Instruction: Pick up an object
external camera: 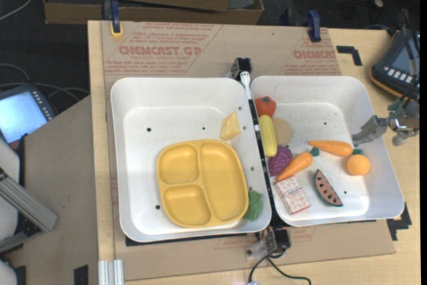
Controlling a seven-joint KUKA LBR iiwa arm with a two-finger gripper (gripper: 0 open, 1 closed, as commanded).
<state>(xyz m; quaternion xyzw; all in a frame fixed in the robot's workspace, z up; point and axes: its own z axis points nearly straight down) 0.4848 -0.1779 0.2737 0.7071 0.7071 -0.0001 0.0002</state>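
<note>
The right bin (347,95) holds several toy foods. A red tomato (266,105), a yellow corn cob (268,135) and purple grapes (280,158) lie along its left wall. One carrot (295,165) rests near the middle, and a second carrot (331,147) lies beside an orange (358,164). A watermelon slice (327,187) and a small red-and-white box (292,194) sit toward the front. My gripper (392,127) hangs at the bin's right rim, just above and to the right of the orange, touching nothing.
The left bin (133,117) holds a yellow divided plate (200,182), a pale yellow wedge (230,127) and a green leafy piece (254,205) against the shared wall. Blue clamps (313,26) pin the board at the back. A dark device (399,63) sits at far right.
</note>
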